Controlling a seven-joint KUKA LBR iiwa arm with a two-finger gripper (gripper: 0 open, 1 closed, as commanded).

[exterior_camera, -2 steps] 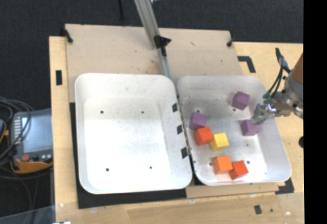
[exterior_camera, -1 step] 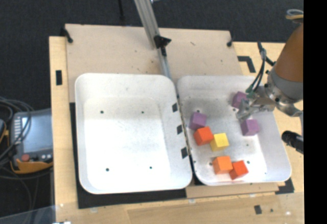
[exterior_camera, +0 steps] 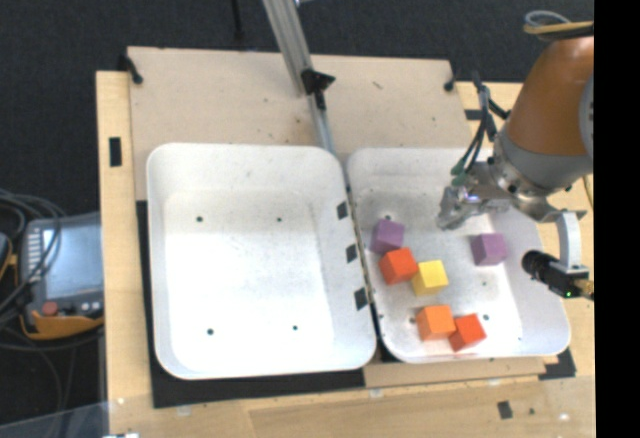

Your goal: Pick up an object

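Camera view, from above: claw (exterior_camera: 456, 213) poised over the right bin (exterior_camera: 400, 166); whether it stands wide or narrow cannot be told. Just beside it lies a purple cube (exterior_camera: 489, 248). Farther left lie a second purple cube (exterior_camera: 388, 234), red-orange cube (exterior_camera: 398, 265), yellow cube (exterior_camera: 432, 275); nearer the front, an orange cube (exterior_camera: 435, 321) touching a red cube (exterior_camera: 467, 331).

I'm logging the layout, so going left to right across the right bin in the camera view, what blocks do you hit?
Purple block → red-orange block → yellow block → second purple block.
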